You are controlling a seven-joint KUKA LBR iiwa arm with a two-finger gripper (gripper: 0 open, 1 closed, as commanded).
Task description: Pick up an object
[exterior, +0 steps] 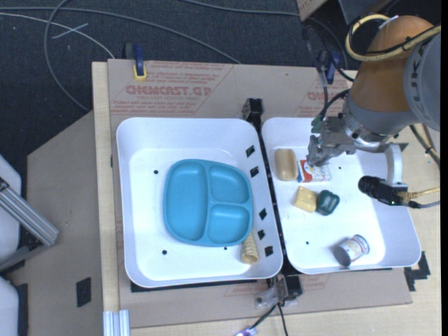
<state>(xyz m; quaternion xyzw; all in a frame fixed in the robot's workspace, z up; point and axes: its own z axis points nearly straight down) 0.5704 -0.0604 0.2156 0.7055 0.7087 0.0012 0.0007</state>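
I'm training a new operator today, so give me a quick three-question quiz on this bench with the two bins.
1. True or false: the blue plate lies in the right bin.
2. Which sits nearest the right bin's front edge? A) green lump B) small can C) tan block
3. The hand hangs over which bin?

Key:
1. False; it lies in the left bin.
2. B
3. The right bin, above a red and white packet.

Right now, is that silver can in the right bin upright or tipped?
Tipped: the silver can lies on its side near the right bin's front edge.
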